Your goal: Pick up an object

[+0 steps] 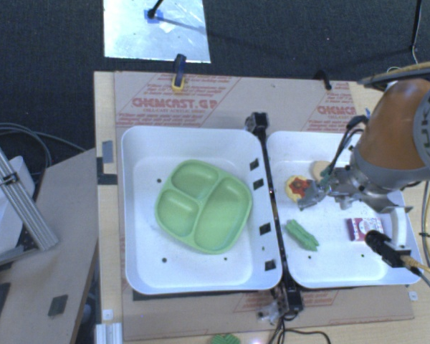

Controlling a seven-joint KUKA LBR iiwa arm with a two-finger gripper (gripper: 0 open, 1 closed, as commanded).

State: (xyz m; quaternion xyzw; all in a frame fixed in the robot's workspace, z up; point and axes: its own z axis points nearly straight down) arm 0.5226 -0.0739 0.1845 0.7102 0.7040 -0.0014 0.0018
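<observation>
Two shallow white plastic bins sit side by side on a brown board printed with red lettering. The left bin, in the centre-left of the frame, holds a glossy pale green plate with rounded corners and three moulded compartments, lying tilted on the smooth bin floor.

The right bin, at centre-right, holds several small things. A red and yellow toy, rounded and soft-edged, lies near the bin's upper left. Just right of it and above, a pale tan disc peeks out beside the arm. A green pod, long and lumpy, lies diagonally toward the bin's lower left. A small red and white packet, flat and boxy, sits toward the right.

The arm, with its smooth orange band, comes in from the right edge. Its grey metal gripper hangs low over the right bin, just beside the toy's right edge. Whether the claw is released or clenched cannot be told, and nothing is visibly grasped.
</observation>
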